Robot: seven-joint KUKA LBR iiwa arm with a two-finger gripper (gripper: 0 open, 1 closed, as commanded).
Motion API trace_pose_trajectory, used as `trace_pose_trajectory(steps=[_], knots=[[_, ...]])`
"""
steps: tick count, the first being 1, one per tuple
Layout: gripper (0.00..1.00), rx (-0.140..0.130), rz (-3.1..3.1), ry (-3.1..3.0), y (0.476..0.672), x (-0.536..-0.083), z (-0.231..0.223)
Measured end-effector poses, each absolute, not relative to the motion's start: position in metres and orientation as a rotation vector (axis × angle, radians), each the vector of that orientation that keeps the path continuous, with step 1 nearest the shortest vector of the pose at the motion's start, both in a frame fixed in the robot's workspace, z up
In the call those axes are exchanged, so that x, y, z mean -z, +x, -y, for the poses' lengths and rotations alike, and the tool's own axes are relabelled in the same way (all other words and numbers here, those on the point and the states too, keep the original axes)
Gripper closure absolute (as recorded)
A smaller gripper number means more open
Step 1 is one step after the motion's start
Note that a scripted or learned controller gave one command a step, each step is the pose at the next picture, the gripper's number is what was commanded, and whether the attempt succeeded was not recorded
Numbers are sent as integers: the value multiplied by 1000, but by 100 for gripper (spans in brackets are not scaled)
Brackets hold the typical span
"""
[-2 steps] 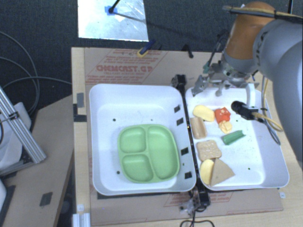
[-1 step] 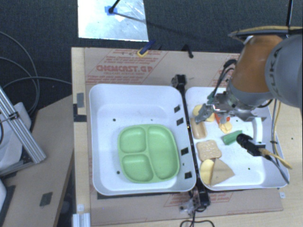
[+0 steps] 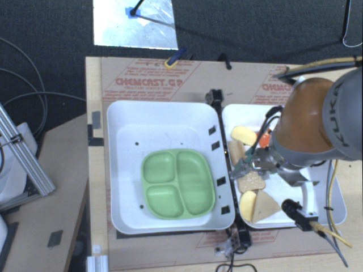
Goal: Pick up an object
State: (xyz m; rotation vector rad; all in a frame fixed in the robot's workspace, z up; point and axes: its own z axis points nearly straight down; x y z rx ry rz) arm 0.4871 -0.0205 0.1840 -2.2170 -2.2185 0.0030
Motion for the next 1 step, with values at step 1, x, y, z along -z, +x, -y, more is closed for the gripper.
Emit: trace_pose_trajectory(steps=[1], knots=[[0,0,2220,-2226,486,-188,90]])
